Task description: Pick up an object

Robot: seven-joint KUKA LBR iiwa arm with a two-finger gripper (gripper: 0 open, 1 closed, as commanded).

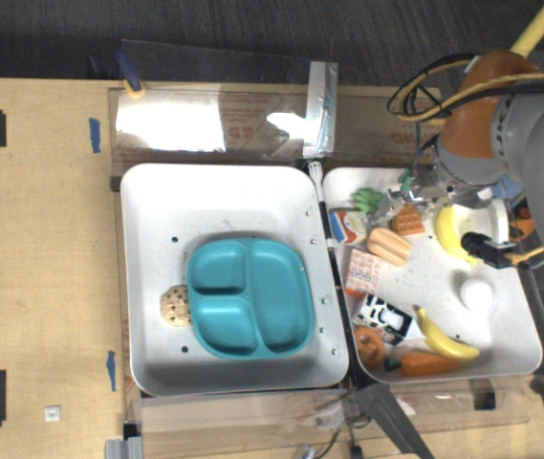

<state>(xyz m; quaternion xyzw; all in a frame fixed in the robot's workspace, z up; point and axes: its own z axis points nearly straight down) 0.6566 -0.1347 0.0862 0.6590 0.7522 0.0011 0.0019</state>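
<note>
My gripper (413, 195) hangs low over the back of the right bin (501, 352), below the arm's orange band (469, 127). Right under it lie a small orange-brown block (407, 222) and a green leafy toy (368, 200). A tan hot-dog bun (389, 246) rests just in front of the block. One yellow banana (450, 232) lies to the gripper's right, and a second banana (446, 338) is near the bin's front. A carrot (427, 362) and a white egg (475, 293) are also in this bin.
The left bin (147, 199) holds a teal divided plate (250, 296) with a cookie (175, 305) beside its left edge. A patterned card (363, 273), a black-and-white packet (385, 315) and a round orange fruit (370, 343) crowd the right bin's left side. Cables (424, 89) loop behind the arm.
</note>
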